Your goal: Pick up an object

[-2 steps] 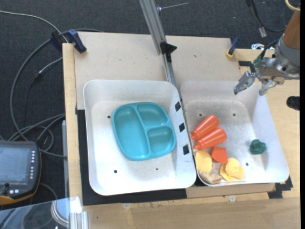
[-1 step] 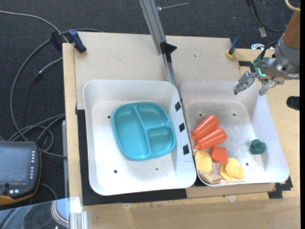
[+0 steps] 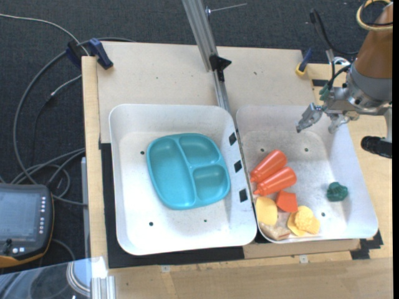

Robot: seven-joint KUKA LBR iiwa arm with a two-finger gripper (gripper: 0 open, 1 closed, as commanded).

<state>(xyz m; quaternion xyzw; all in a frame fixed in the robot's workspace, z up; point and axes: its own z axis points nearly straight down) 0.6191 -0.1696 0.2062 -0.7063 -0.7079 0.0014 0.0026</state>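
The two-finger gripper (image 3: 322, 119) hangs over the far part of the right-hand shallow white bin (image 3: 355, 179), its two fingers spread apart with nothing between them; it is released and grasps no object. The grey arm with its orange band (image 3: 376, 52) rises from it toward the right edge of the scene.

Taking that right-hand bin as the reference: two orange tapered plastic pieces (image 3: 272, 171) lie side by side near its left wall, about mid-depth. Just nearer than these sits a small orange-red block (image 3: 287, 201), touching a pale yellow rounded piece (image 3: 267, 211) on its left. A yellow lumpy piece (image 3: 303, 220) lies at the near wall, beside the block. A small dark green object (image 3: 337, 191) rests alone toward the right wall, well apart from the orange cluster. All sit nearer than the gripper and apart from it.

Left of the reference bin, the second white bin (image 3: 124, 167) holds a teal plastic divided plate (image 3: 187, 170) with three compartments.
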